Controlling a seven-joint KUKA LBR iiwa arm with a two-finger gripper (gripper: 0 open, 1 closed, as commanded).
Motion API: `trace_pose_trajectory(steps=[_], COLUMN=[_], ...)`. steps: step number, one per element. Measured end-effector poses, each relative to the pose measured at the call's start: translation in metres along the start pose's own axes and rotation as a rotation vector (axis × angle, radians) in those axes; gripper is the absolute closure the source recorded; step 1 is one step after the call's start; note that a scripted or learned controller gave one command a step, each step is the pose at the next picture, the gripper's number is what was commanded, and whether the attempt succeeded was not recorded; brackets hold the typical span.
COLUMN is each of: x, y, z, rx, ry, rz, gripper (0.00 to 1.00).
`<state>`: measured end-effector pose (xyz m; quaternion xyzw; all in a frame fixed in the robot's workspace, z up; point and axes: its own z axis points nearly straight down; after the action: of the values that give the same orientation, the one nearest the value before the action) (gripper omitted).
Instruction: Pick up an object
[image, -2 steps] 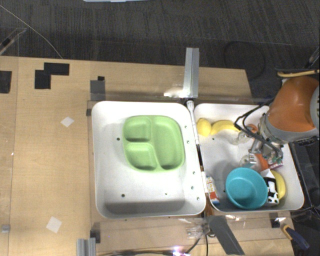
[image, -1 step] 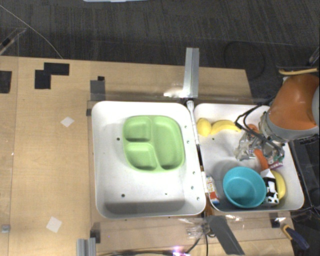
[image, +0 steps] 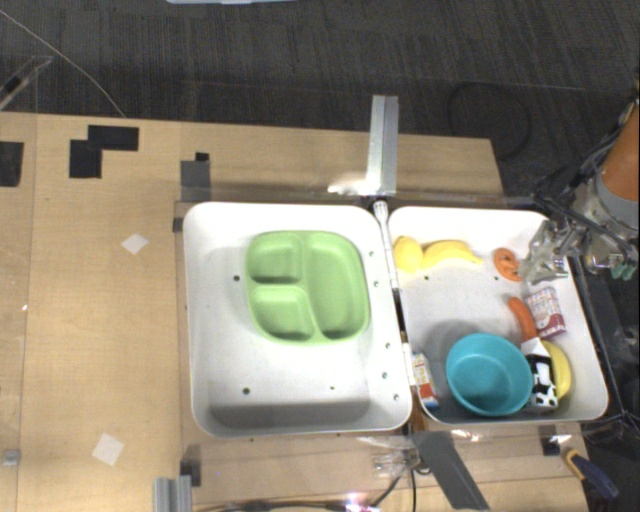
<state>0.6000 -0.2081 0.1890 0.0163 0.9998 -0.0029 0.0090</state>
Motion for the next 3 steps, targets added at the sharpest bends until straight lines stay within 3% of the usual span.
trace_pose_trajectory(steps=[1,2,3], x=[0.001,0.035,0.074], y=[0.003,0.002,0.019], z=[0.004,0.098,0.098], rx=[-0.004,-0.002,-0.001], ry=[0.008,0.003,0.004], rz=[-0.003,-0.039,0.002], gripper=[0.00,0.00,0.00])
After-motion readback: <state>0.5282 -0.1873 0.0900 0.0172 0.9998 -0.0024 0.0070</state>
